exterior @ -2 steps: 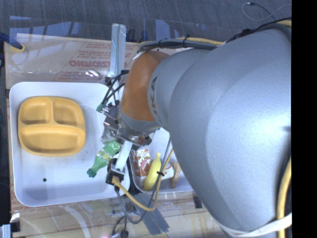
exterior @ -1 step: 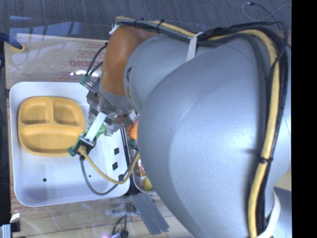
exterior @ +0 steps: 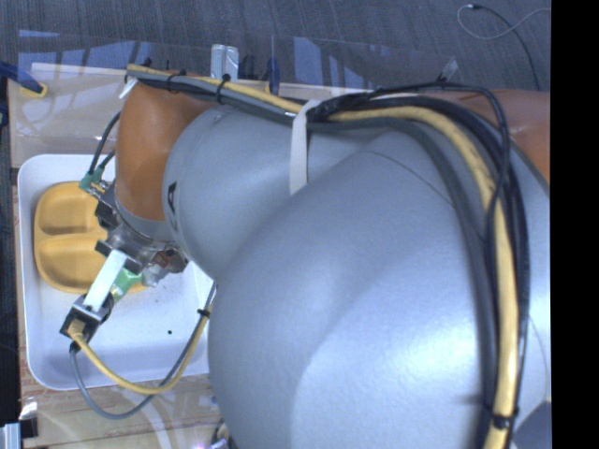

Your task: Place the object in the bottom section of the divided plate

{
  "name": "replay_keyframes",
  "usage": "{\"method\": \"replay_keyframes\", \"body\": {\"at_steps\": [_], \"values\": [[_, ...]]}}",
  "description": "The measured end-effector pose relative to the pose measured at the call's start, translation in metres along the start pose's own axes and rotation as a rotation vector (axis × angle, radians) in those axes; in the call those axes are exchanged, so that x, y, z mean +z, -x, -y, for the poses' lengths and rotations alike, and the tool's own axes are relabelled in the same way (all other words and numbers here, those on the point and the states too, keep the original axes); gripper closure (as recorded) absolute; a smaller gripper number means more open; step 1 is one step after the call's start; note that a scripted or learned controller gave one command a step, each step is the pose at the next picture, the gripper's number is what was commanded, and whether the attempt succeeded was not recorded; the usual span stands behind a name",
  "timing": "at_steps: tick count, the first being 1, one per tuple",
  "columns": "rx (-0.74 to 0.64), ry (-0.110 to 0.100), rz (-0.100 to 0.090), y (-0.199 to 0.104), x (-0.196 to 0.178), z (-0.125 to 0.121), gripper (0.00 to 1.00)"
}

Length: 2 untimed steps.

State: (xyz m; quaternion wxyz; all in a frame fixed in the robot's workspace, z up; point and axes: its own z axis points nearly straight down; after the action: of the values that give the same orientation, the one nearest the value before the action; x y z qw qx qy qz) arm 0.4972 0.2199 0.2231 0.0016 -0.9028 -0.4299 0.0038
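Yellow divided plate (exterior: 64,237), one, in one white bin (exterior: 54,340).

white bin (exterior: 56,354) sits under the pincer (exterior: 150,260), bare floor showing below and left of it. tiny dark speck (exterior: 169,332) on it, just below the pincer. grey carpet (exterior: 281,7) well above, thin cable (exterior: 510,21) far upper right.

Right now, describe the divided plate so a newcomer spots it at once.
Start at the large grey robot arm covering most of the view; left of it lies a shallow white plastic bin. In the bin's upper left sits the mustard-yellow divided plate, its right edge hidden under the arm. Its ridged yellow surface stands out from the plain white floor around it.
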Motion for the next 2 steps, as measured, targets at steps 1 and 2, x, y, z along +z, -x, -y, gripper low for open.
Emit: {"method": "replay_keyframes", "body": {"at_steps": [1,2], "values": [[-0.089,0.002,-0.001,-0.026,0.044,-0.035,1.0],[0.329,0.005,-0.006,-0.057,0.0,-0.073,1.0]]}}
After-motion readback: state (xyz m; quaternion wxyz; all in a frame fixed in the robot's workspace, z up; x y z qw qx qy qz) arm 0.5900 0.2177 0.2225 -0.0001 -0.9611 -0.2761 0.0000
